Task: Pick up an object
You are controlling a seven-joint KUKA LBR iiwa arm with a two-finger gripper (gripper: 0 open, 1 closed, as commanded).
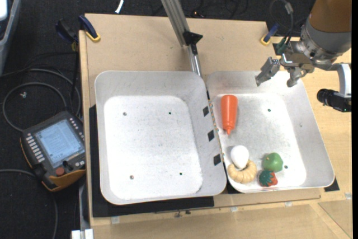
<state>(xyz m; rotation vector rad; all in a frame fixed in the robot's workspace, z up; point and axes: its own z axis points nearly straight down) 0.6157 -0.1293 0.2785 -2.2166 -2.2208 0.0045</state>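
Gripper (279, 74) hangs with fingers spread apart (nothing between them) above the right bin's (313, 137) far edge

My bench (145, 45) looks like matt pale wood; both bins (151, 137) are smooth white plastic, faintly speckled; the carrot (229, 112) looks glossy.

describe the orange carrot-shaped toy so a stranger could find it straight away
Look at the right-hand white bin. Against its left wall, apart from the cluster at the bin's near edge, lies the orange carrot-shaped toy. It is the only long, tapered, plain orange piece; the others are small and rounded.
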